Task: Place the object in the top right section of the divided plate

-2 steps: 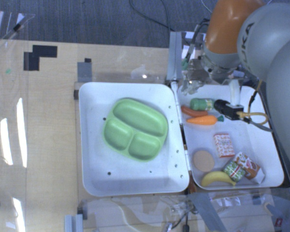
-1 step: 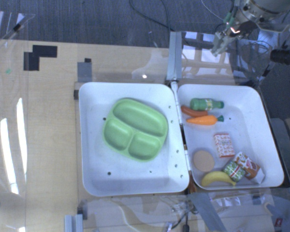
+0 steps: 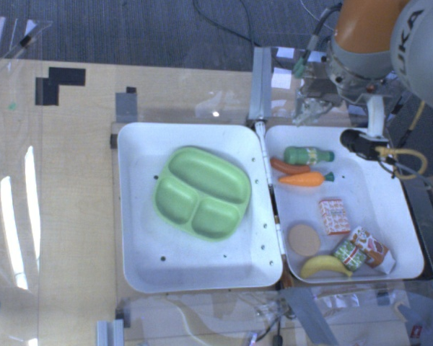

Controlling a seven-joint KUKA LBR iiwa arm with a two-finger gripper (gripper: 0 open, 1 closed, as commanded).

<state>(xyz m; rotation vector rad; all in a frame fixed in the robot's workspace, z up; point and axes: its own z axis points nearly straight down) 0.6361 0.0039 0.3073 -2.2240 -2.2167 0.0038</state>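
Note:
A green divided plate (image 3: 202, 193) lies in the left white bin (image 3: 141, 265), turned at an angle, with one long section along its far side and two smaller ones nearer me. All three sections hold nothing. My gripper (image 3: 310, 112) hangs over the back rim of the right bin (image 3: 404, 215), just behind a green bottle (image 3: 308, 155). It looks open, with nothing between its fingers. The plate is well to the gripper's left.
The right bin holds an orange carrot (image 3: 302, 180), a red-orange pepper (image 3: 287, 167), a red and white box (image 3: 334, 216), a brown round disc (image 3: 304, 239), a banana (image 3: 325, 266) and a small carton (image 3: 362, 249). Black cabling (image 3: 361, 143) hangs over its far right corner.

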